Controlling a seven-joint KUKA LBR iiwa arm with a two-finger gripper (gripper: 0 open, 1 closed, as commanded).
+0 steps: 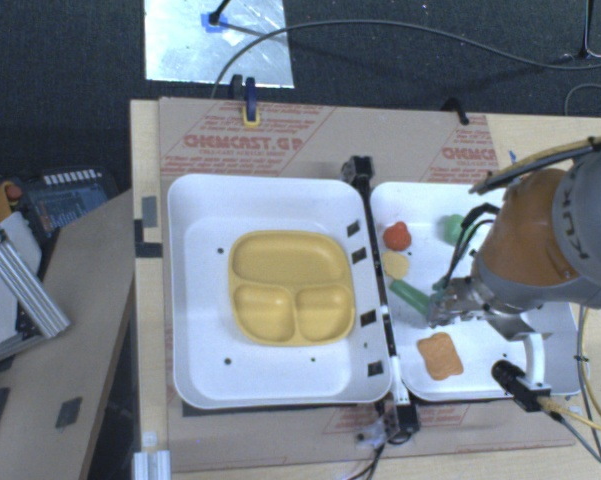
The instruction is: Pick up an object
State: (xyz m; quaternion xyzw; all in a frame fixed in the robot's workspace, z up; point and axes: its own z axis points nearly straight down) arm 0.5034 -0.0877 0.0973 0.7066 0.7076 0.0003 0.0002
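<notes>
The hand (438, 308) hung low in the right bin (420, 200), at the dark green object (410, 295); whether it was open or closed could not be told. Just below lay an orange toast-like piece (440, 355) near the front edge. A red piece (397, 235), a pale yellow piece (396, 265) and a light green piece (452, 228) sat toward the back. The left bin (200, 268) held a yellow divided tray (288, 286), with bare floor all around it.
</notes>
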